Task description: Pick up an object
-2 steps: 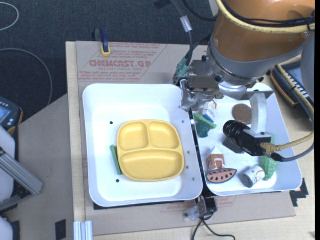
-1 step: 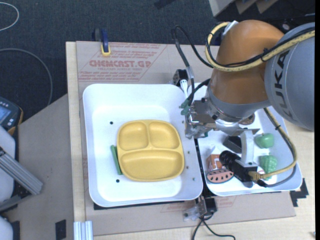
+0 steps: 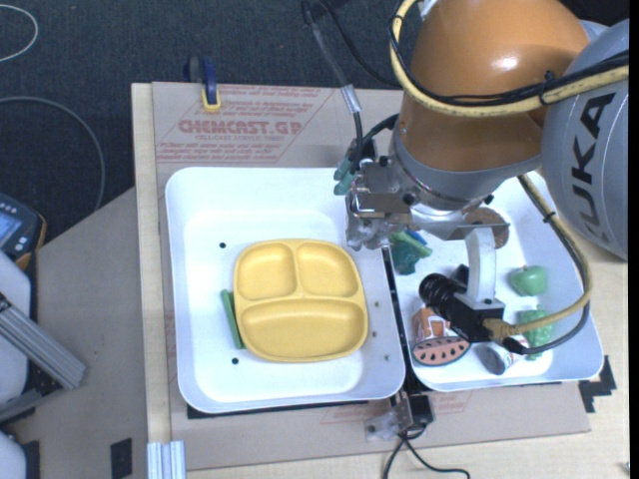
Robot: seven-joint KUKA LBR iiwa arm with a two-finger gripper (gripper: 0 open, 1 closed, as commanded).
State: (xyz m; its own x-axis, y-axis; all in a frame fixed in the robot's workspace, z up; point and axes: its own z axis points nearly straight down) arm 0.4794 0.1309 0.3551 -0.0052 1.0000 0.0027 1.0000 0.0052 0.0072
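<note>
**Nearest candidate: teal piece, just beside the gripper on the right-bin side**

Found gripper (image 3: 384, 223) low over the shared wall between left bin (image 3: 195, 267) and right bin (image 3: 564, 362), toward the far edge, tucked under the orange wrist. Cannot tell whether spread or pressed together, as the wrist body covers that part. Saw nothing pinched.

Logged teal piece (image 3: 407, 254) in the right bin, close against the shared wall and near the far corner on that side. Lies just beside the gripper, toward the near edge and a little into the right bin, partly covered from above. Long axis not readable with so much of it hidden; possibly runs along the wall, far to near.

Judged closest target. Calls for a short shift off the wall into the right bin and toward the near edge before descending; risk of catching the wall itself.

Also noted:
- light green lump (image 3: 529, 279) by the right bin's outer edge, well apart
- brown patterned piece (image 3: 437, 339) at the near corner by the shared wall
- yellow divided plate (image 3: 300, 297) mid left bin, green stick (image 3: 232, 317) at its outer side

Judged the plate too flat and wide for an easy pinch.
</note>
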